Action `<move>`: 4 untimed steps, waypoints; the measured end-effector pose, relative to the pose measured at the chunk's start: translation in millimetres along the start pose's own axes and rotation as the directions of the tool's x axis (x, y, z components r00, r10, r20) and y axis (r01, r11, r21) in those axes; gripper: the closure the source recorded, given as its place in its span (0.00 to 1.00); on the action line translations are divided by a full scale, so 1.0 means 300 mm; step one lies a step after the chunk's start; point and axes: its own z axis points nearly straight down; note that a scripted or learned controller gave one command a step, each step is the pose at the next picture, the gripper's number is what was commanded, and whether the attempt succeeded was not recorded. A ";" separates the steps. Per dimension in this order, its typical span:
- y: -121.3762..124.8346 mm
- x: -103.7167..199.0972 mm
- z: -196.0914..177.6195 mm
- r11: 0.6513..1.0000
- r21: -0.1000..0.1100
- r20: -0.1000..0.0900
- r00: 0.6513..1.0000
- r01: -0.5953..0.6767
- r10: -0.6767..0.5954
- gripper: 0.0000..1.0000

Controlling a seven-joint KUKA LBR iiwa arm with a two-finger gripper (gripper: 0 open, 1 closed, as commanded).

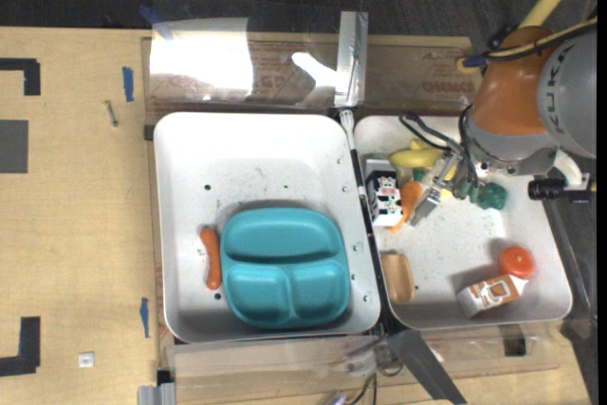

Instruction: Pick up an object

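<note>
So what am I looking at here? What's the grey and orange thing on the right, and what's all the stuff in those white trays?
This is one picture from a camera fixed above a bench, looking down at a slant. The grey machine with the orange band is a robot arm reaching in from the right; its job is to pick something up. Its two-finger gripper hangs over the back of the right white bin; whether it grasps anything cannot be made out. Near it lie a yellow banana-shaped toy, a small orange carrot-shaped toy and a small teal object. Toward the front are a tan bread-like piece and a small white carton with an orange cap. The left white bin holds a teal plastic divided plate with an orange sausage-shaped toy beside it.
</note>
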 end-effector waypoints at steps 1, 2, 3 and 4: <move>0.005 -0.021 -0.043 1.000 -0.006 0.031 1.000 0.001 -0.001 1.00; 0.204 0.102 -0.342 0.998 -0.017 0.044 0.997 -0.061 0.062 1.00; 0.267 0.156 -0.586 1.000 -0.013 0.044 0.999 -0.009 0.010 1.00; 0.377 0.103 -0.577 0.999 -0.008 0.039 0.999 0.031 -0.031 1.00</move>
